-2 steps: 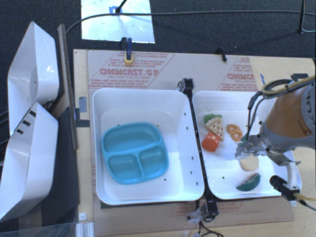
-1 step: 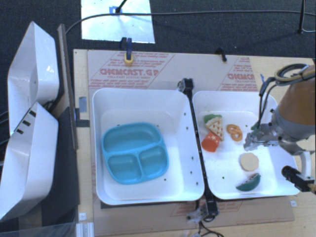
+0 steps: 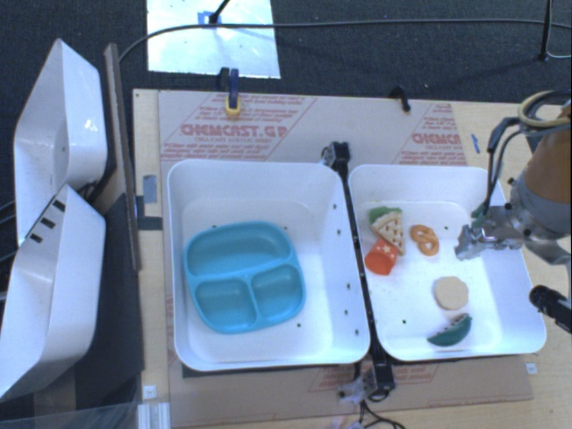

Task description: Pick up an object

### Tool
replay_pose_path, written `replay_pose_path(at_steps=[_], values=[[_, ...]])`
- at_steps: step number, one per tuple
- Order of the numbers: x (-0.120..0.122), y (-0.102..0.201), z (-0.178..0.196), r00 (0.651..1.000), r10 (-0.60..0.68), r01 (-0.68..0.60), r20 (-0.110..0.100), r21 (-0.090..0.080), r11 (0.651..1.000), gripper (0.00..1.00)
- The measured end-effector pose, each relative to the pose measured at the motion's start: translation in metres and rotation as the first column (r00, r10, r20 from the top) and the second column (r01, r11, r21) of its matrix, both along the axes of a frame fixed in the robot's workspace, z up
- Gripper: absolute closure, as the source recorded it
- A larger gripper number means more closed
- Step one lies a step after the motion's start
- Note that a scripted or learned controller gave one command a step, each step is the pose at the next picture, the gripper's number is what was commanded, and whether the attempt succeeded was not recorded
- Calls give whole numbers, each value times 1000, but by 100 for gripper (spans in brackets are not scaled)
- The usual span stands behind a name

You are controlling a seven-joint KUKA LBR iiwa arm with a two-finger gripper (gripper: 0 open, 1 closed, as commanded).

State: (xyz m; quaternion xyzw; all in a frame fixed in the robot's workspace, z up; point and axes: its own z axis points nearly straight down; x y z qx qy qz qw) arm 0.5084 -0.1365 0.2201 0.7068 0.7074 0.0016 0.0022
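A dark carpet floor (image 3: 71,7) surrounds the bench (image 3: 295,123), with a shiny sheet (image 3: 210,25) beyond its far edge, cables (image 3: 402,27) across the floor, and spare white bins (image 3: 54,222) at its left edge.

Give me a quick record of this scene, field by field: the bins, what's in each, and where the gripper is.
left bin: blue divided tray
right bin: watermelon slice toy, pretzel, red piece, tan round cookie, green wedge
gripper: over right bin, to the pretzel's right, holding nothing seen
arm: enters from the right
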Motion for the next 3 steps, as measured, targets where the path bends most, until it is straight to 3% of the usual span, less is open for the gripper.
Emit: replay_pose_path(at_steps=[1, 2, 3], values=[[3, -4, 62, 1000, 0, 0, 1, 0, 1000, 100], [4, -4, 69, 1000, 0, 0, -4, 1, 1000, 100], [14, 54, 66, 1000, 4, -4, -4, 1, 1000, 100]])
